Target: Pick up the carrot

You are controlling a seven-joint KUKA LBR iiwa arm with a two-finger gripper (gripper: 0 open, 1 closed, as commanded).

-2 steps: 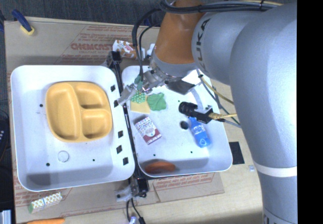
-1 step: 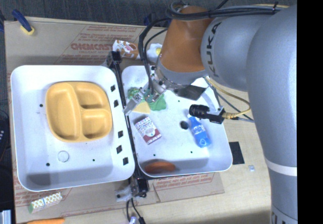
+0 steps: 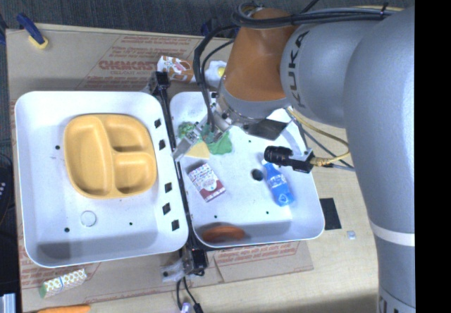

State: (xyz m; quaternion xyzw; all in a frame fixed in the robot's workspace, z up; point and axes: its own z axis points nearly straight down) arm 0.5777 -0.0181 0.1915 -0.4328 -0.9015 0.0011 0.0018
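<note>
The carrot (image 3: pixel 224 232) is an orange stub lying flat at the front edge of the right bin (image 3: pixel 310 216), close to the front wall. My gripper (image 3: pixel 189 139) hangs over the back left part of that bin, beside a green leafy toy (image 3: pixel 220 142) and a pale yellow wedge (image 3: pixel 200 151). It is well back from the carrot, with a red and white packet (image 3: pixel 206 182) lying between them. The arm's wrist hides part of the bin's back.
A blue bottle (image 3: pixel 280 188) lies at the right bin's right side. The left bin (image 3: pixel 35 163) holds a yellow divided tray (image 3: pixel 109 155). On the bench lie a small packet (image 3: pixel 175 65) behind the bins and a wrapped sweet roll (image 3: pixel 63 282) in front.
</note>
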